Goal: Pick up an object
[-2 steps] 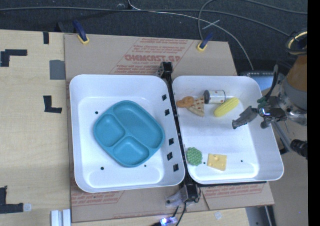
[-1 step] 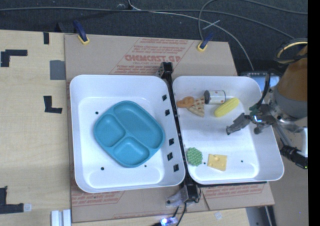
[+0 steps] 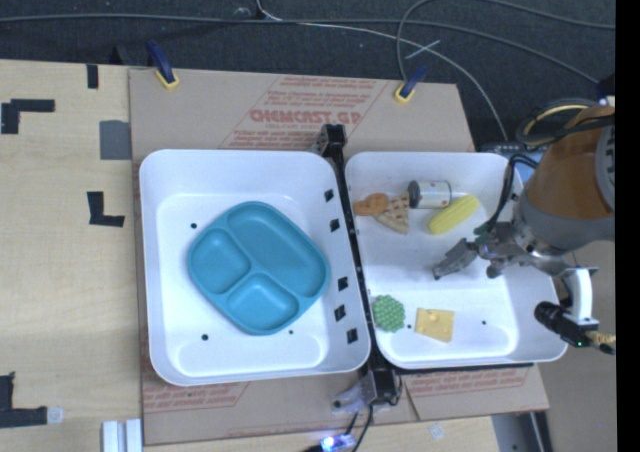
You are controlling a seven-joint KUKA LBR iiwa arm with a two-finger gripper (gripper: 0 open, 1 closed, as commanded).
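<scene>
The right bin (image 3: 497, 351) holds a yellow corn cob (image 3: 454, 213), a small silver can (image 3: 432, 194) lying on its side, an orange pizza slice (image 3: 391, 211), a green bumpy ball (image 3: 388, 314) and a yellow cheese wedge (image 3: 435, 324). My gripper (image 3: 445, 265) reaches in from the right and sits low over the bare middle of this bin. It is just below the corn and above the cheese, touching neither. Nothing shows at its tip.
The left bin (image 3: 165, 190) holds a blue divided plate (image 3: 258, 266). A black divider (image 3: 345, 240) runs between the two bins. Both stand on a cardboard sheet (image 3: 300, 105), and cables (image 3: 430, 35) cross the dark floor behind it.
</scene>
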